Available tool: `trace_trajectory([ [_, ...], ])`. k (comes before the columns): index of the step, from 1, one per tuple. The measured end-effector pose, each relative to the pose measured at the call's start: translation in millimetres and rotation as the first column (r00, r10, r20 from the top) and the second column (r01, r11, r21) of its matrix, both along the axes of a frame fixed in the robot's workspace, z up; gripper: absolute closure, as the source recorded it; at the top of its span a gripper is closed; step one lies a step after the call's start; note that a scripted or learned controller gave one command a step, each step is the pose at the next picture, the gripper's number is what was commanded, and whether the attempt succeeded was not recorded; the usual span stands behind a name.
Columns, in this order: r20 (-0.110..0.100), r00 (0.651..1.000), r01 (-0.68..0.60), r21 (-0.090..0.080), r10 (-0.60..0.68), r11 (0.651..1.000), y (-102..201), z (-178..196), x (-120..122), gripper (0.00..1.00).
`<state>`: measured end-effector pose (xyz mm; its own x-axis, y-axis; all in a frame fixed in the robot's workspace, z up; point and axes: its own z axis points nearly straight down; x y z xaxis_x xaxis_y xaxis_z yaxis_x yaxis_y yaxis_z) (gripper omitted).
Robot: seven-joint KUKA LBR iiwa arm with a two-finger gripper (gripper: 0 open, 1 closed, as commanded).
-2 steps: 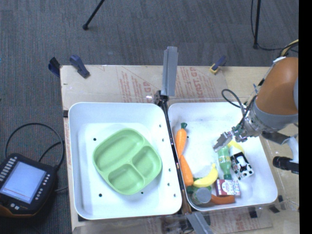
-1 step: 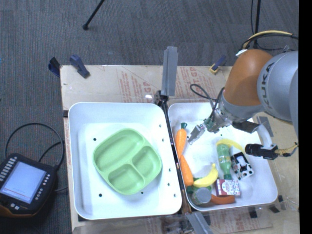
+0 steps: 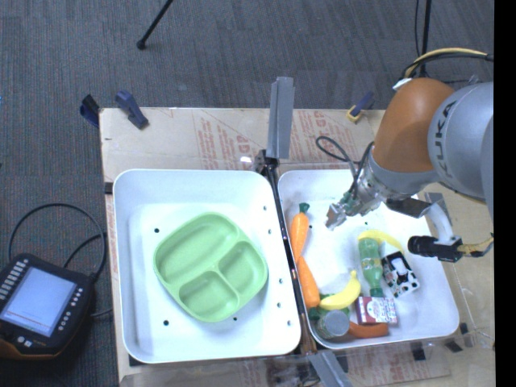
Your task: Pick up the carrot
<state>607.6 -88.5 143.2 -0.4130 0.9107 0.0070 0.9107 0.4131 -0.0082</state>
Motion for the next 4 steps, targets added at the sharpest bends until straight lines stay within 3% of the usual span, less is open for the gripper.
trace_trajectory([
  [1, 0.008, 0.989, -0.145, -0.002, 0.145, 0.989, -19, 140, -2, 1.0],
  [2, 0.004, 0.965, -0.263, -0.001, 0.263, 0.965, 63, 77, -78, 1.0],
  [3, 0.003, 0.965, -0.262, 0.0, 0.262, 0.965, 62, 77, -78, 0.0],
  [4, 0.0, 0.999, 0.038, -0.003, -0.038, 0.999, 95, 40, -67, 0.0],
])
